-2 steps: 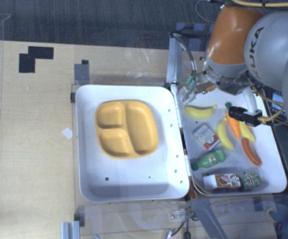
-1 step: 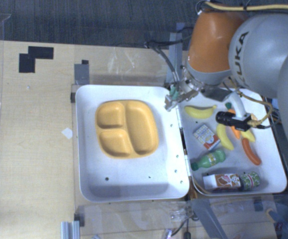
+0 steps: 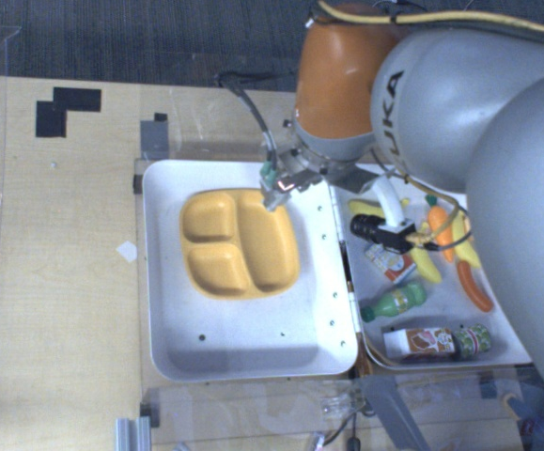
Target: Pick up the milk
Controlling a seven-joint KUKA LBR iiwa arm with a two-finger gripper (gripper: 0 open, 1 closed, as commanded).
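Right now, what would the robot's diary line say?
gripper: over the yellow tray's top edge, left bin | holding: can't tell | milk carton: lying in right bin, untouched

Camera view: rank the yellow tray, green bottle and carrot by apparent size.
1. yellow tray, clearly largest.
2. green bottle.
3. carrot, though partly hidden by cables, so its place behind the bottle is unsure.

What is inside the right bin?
In the right bin: a green bottle, a brown carton, a dark bottle, a carrot, a sausage and yellow pieces. The arm covers the bin's far and right parts.
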